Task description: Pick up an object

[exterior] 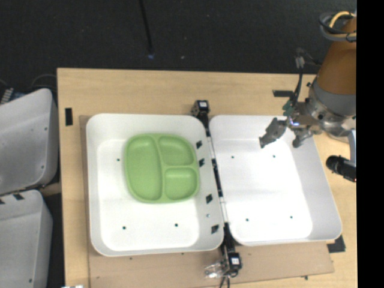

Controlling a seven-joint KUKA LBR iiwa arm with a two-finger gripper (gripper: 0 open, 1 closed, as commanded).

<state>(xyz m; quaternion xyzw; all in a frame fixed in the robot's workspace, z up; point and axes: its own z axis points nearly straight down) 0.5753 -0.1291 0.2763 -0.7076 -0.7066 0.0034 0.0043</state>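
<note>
One green divided plate lies flat in the left bin, the only thing to pick. The tool hangs over the right bin, its fingers spread and grasping nothing, well apart from the plate.

Grey arm reaching from right, orange band, jaws spread apart, nothing between

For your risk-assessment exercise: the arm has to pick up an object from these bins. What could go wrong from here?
1. The gripper hangs over the right bin, while the green plate lies in the left bin; closing here would probably grasp nothing.
2. The plate is wide, shallow and flat on the floor, so two fingers may slip off its rim.
3. Crossing over, the gripper could catch the clips between the bins.
</note>
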